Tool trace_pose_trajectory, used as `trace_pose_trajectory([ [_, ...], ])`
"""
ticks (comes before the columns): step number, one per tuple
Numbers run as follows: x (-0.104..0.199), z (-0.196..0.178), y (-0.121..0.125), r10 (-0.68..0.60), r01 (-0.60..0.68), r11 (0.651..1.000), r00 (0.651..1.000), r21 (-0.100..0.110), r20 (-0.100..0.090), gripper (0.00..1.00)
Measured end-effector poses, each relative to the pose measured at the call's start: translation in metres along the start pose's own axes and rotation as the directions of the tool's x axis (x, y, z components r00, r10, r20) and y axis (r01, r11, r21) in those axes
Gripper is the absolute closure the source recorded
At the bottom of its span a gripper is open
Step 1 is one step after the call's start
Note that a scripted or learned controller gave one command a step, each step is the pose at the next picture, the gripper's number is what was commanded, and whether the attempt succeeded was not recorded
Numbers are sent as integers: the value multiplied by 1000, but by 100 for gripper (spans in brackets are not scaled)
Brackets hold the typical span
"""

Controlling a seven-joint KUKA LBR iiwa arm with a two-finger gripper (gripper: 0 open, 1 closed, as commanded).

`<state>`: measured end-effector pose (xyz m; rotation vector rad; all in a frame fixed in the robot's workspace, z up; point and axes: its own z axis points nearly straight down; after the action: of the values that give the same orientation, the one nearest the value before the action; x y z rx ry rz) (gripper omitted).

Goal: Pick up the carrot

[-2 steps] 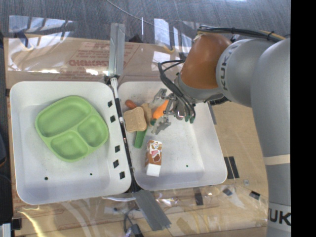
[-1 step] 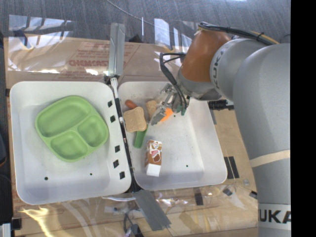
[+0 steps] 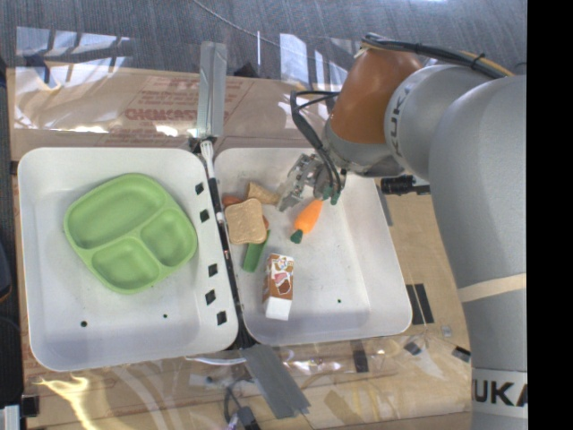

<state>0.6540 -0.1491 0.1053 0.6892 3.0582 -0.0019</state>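
The carrot lay in the right bin, toward its far side, orange body angled with its green tip pointing down toward the near left. The claw hung just above and beside the carrot's upper end, its metal fingers spread a little, with nothing between them that I could make out; the carrot looked to be resting on the bin floor, not gripped.

To do this well, I'd say the claw needed to square its fingers across the carrot's narrow width, centre over the thick orange part and drop straight down before closing. The bread slice sat near on the left, so there was little room to drift that way.

The arm reached in from the right, its orange band bent over the far edge of the bin, wrist tipped down and leftward toward the carrot.
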Motion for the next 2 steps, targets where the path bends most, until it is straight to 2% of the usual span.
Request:
trace_pose_trajectory([
  [1, 55, -156, 49, -80, 80, 997, 997, -5, 10, 100],
  [2, 57, -150, 11, 61, -61, 998, 998, 3, -9, 100],
])
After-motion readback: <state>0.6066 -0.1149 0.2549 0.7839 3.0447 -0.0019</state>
